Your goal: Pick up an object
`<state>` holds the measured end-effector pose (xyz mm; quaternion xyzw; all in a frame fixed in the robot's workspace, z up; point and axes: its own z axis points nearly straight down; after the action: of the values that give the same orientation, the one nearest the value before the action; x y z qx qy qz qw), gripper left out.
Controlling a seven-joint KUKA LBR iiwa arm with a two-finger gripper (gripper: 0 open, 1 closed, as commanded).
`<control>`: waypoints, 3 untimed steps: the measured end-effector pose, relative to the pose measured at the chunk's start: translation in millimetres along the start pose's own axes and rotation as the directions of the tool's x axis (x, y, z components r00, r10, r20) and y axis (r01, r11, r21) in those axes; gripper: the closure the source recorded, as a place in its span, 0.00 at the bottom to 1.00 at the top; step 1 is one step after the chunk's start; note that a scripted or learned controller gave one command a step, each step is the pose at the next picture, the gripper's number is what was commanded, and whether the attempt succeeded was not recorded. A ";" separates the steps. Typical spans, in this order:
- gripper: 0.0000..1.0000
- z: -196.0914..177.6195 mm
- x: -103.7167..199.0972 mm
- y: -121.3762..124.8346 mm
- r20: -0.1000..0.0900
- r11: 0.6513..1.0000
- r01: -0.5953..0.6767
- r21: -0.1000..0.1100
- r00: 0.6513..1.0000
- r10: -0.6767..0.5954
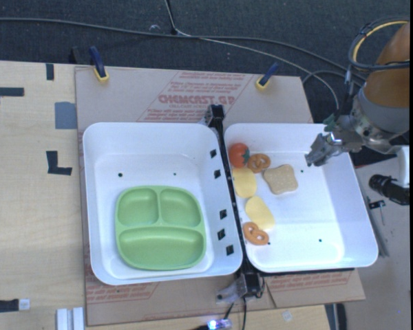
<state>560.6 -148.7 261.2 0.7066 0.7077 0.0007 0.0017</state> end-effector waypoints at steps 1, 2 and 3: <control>1.00 16.4 49.9 16.7 -0.002 1.000 0.004 0.006 1.000 -0.004; 1.00 20.8 91.7 27.7 -0.002 1.000 0.004 0.005 1.000 -0.004; 1.00 24.0 140.2 32.7 -0.002 1.000 0.004 0.004 1.000 -0.004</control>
<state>593.1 -8.5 237.2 0.7050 0.7092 -0.0002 -0.0005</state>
